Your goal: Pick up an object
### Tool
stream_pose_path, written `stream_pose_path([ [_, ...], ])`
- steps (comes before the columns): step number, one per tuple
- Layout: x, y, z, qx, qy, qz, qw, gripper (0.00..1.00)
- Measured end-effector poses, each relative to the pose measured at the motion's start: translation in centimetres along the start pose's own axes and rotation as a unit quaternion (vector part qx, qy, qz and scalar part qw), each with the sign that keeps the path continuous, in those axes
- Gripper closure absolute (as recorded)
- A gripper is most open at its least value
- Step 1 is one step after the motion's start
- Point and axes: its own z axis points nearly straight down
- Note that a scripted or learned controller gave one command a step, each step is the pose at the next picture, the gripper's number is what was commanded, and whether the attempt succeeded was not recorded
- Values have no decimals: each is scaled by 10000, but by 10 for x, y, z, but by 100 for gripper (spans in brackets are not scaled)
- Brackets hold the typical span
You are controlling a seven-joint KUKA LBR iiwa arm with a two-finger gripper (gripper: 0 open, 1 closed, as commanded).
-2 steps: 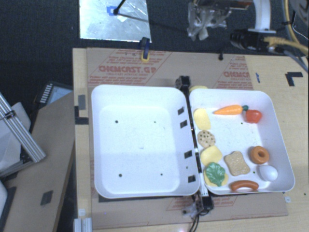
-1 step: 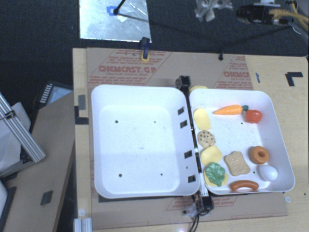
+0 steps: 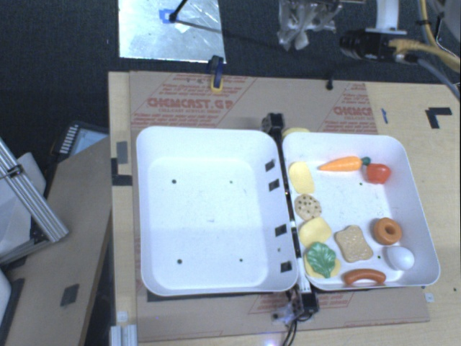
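Note:
The right bin [image 3: 414,186] holds several toy foods: an orange carrot [image 3: 340,164], a red tomato [image 3: 377,172], a pale yellow piece [image 3: 301,176], a cookie [image 3: 307,207], a yellow wedge [image 3: 315,231], a green leaf [image 3: 321,258], a bread slice [image 3: 352,243], a donut [image 3: 387,231], a white egg [image 3: 398,256] and a sausage [image 3: 364,277]. My gripper [image 3: 306,21] hangs high at the top of the view, beyond the bench's far edge and well away from the bins. Nothing shows beneath it.
The left bin [image 3: 148,215] lies beside the right one, joined by a black divider [image 3: 282,193]. A yellow object [image 3: 295,131] sits at the right bin's far rim. A shiny plate [image 3: 171,20] lies at the top left, with cables [image 3: 425,49] at the top right.

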Motion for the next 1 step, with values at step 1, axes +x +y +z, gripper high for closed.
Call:
stream_pose_path([
  [1,-38,36,0,-18,-6,29,10000,100],
])
